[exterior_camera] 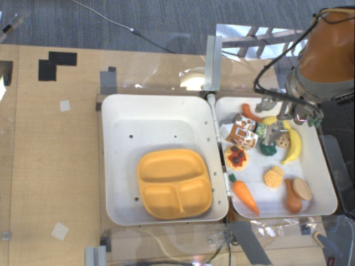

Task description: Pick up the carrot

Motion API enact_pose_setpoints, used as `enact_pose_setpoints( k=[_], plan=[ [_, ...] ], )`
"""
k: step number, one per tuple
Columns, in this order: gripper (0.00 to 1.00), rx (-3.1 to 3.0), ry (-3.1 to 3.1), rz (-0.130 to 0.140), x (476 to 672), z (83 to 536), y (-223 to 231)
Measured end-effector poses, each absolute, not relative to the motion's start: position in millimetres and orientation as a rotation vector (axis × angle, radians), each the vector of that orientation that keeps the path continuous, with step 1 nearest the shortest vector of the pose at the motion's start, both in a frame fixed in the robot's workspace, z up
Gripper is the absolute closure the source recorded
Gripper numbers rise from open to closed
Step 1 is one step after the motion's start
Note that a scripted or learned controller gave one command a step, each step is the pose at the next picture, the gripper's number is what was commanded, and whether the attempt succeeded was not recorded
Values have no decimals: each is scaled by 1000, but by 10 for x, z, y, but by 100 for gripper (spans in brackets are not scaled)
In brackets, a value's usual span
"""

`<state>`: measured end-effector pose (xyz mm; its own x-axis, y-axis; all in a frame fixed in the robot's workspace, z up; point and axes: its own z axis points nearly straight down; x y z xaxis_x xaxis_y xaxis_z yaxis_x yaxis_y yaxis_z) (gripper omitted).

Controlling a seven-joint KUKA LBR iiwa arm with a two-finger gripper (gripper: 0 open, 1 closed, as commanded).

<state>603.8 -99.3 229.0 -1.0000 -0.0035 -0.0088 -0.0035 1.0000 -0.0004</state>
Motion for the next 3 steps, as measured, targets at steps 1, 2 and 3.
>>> enact_pose_setpoints(
  k=[1,2,3],
  plan=[
    [0,205,3131,2,5276,1584,-999],
    [0,219,3120,-3,5112,1001,-917],
    [100,208,3109,-3,5148,1117,-903]
  ],
)
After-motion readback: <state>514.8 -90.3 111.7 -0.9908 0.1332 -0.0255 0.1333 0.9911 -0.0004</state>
